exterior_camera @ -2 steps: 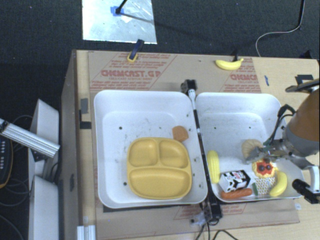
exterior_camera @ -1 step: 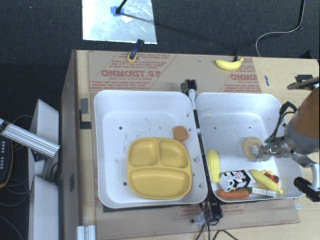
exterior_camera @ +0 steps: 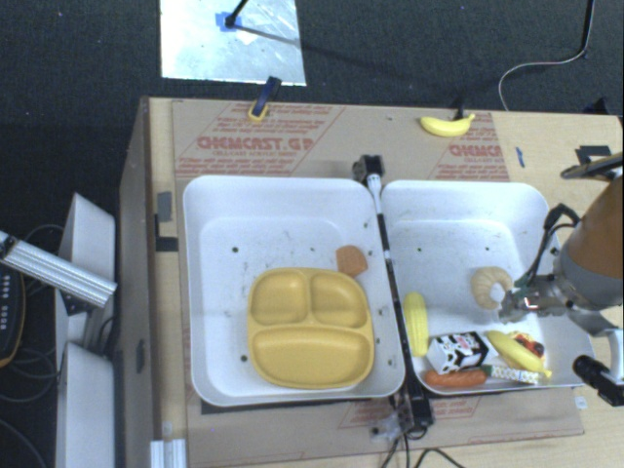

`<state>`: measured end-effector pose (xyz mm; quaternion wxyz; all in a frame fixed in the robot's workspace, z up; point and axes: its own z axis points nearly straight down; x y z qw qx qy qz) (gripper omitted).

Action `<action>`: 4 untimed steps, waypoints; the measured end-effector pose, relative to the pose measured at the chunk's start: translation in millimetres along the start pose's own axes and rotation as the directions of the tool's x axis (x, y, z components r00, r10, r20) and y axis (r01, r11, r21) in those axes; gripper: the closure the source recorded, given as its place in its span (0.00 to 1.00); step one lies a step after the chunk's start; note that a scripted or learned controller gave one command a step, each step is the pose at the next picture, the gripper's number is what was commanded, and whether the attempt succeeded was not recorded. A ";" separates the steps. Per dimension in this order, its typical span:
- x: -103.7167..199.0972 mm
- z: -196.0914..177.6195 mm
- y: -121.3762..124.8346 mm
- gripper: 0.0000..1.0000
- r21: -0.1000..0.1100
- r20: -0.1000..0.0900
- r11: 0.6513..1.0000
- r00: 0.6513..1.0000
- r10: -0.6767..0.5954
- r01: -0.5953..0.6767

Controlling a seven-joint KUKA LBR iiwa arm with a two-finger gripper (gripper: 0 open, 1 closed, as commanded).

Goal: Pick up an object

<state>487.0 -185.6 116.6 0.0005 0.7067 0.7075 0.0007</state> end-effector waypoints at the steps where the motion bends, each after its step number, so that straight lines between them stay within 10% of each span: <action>1: -0.2 0.1 -0.1 0.00 0.000 0.000 1.000 1.000 0.000 0.000; 2: 7.4 32.0 78.2 0.00 0.000 0.000 1.000 1.000 -0.002 0.002; 3: 6.9 20.0 79.9 1.00 -0.004 0.002 1.000 1.000 -0.005 0.005; 4: 17.3 -16.5 34.1 1.00 -0.001 0.001 1.000 1.000 0.000 0.000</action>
